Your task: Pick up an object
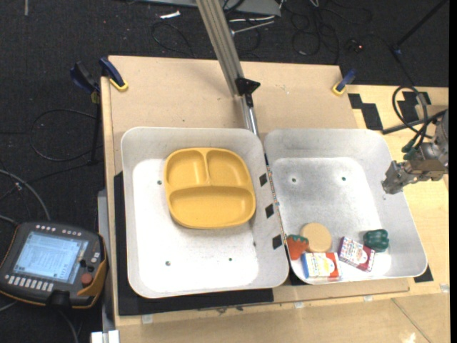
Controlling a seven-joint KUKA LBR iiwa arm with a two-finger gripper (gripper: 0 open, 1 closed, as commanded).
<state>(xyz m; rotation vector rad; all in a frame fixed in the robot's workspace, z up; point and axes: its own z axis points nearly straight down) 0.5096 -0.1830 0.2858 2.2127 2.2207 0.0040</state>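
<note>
My end effector (391,184) hangs at the far right rim of the right bin (321,156), and I cannot tell from this view how it is set or whether it has anything; I see nothing in it. So I judge that the step in hand is the approach: I have not yet picked any object.

The objects lie in a small cluster, all to the left of my end effector and closer to the camera, in the near corner of the right bin. The nearest to me is the green toy (376,239). Just beside it is the small pink and white box (356,254). Further from me are the round tan disc (316,236), the orange and blue carton (320,265) and the red strawberry-like piece (297,246). The yellow divided plate (211,188) is well apart from me, in the left bin (143,263).

To do this well, I think I should choose the green toy, because its side toward me is free. I should come straight down over its middle, and keep away from the sloped bin wall. The disc is flat and the boxes touch each other, so these are harder to take
</note>
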